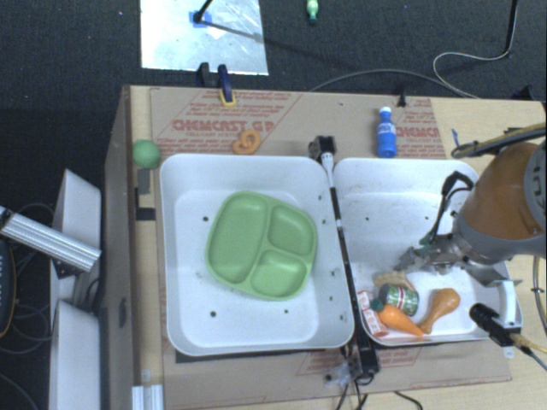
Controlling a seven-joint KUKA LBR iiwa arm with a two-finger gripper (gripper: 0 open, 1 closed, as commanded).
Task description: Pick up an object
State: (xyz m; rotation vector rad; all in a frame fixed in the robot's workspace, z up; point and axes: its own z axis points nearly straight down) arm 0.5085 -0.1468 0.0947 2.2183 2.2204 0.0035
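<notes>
In the right bin, several small objects are bunched at the near edge. They include a green and red can, an orange carrot, a brown drumstick-shaped piece and a beige piece. My gripper hangs low in this bin, just above and to the right of the beige piece and close to the can. Nothing is visibly held. The grey and orange wrist covers the bin's right side.
The left bin holds a green divided plate. On the bench behind the bins stand a blue bottle, an orange pretzel-shaped piece and a green ball. A black divider runs between the bins.
</notes>
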